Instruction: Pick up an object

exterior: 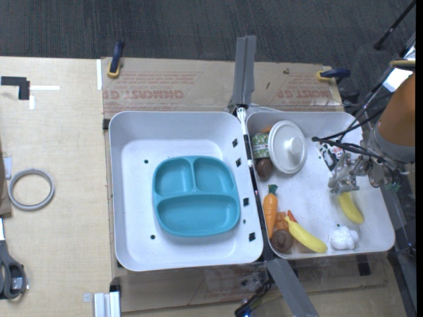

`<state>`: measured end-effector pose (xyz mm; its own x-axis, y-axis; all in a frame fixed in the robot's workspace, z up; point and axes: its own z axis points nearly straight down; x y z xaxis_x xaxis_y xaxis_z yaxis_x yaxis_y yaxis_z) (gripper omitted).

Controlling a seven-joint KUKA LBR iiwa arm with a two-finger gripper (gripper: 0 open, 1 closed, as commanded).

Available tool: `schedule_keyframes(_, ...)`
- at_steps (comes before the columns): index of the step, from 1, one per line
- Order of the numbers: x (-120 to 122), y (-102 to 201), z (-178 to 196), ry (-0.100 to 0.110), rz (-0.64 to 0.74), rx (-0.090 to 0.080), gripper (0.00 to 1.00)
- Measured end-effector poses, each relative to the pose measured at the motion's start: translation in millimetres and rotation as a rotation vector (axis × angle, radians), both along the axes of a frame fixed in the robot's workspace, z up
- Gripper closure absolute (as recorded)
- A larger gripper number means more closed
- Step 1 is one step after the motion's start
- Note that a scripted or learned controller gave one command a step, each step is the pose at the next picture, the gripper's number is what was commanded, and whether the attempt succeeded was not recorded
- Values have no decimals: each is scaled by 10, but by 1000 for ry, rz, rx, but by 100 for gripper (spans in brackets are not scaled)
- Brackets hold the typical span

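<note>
Dark carpet lies behind the worktop [53, 144], where cardboard [172, 91] under the bins bears mirrored red print, too faint to read. At right centre, the gripper [344, 182] hangs low in the right bin [377, 243], just above a short yellow banana [350, 209]; whether it is open or closed cannot be told. A blue plate [195, 195] sits in the left bin [125, 177].
</note>
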<state>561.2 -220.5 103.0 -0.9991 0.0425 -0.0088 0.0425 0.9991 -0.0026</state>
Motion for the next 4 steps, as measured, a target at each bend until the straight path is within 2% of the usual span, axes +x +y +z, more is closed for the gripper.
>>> schedule_keyframes(1, 0, 3, -1, 0, 0, 0, 0)
schedule_keyframes(2, -77, 1, -101, 5, -54, 3, 0)
schedule_keyframes(3, -59, 5, 2, 0, -50, 1, 100)
schedule_keyframes(4, -58, 7, 2, 0, -50, 1, 0)
